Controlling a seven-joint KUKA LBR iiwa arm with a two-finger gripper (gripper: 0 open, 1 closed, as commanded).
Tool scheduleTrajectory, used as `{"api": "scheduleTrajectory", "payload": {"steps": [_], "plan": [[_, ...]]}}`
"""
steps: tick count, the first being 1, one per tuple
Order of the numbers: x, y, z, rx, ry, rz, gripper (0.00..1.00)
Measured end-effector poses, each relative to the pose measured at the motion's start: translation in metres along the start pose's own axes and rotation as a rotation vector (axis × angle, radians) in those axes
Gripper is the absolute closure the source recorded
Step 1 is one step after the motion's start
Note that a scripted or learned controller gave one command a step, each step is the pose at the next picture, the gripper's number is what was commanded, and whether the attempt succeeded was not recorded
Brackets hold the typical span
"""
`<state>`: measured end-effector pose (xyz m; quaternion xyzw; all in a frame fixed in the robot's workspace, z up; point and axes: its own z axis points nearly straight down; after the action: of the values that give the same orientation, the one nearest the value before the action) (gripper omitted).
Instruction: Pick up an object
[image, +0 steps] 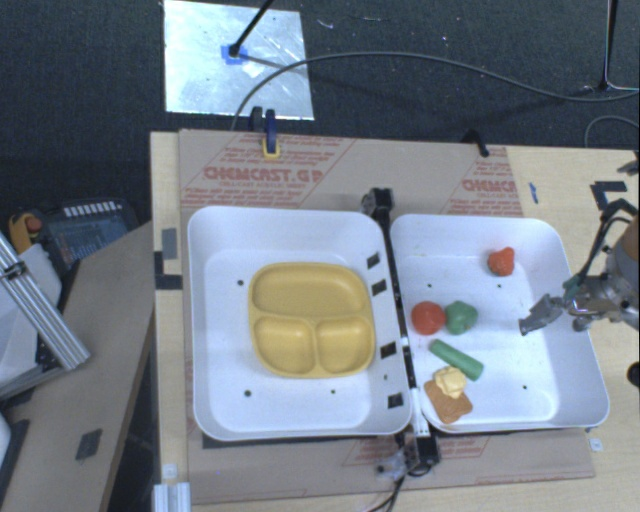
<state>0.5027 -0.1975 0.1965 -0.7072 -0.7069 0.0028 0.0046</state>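
The right bin (575, 395) holds several small items. A red ball (428, 317) touches a green lump (461, 317) near the bin's left side. Below them lies a green cylinder (456, 358), tilted. A yellow piece on an orange block (449, 390) sits at the front left corner. An orange-red piece (501, 261) rests toward the back. My gripper (538, 317) reaches in over the bin's right part, well right of the green lump and apart from every item. Nothing is seen in its grasp.
The left bin (215, 300) carries a yellow divided plate (310, 320). A black divider strip (392, 310) runs between the bins. Cables (600, 250) hang near the arm at the right edge. A grey box (90, 225) and a metal rail (40, 310) stand left of the bench.
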Motion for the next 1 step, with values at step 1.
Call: {"api": "scheduleTrajectory", "payload": {"steps": [1], "plan": [[0.0005, 0.0031, -0.0061, -0.012, -0.003, -0.004, 0.00]]}}
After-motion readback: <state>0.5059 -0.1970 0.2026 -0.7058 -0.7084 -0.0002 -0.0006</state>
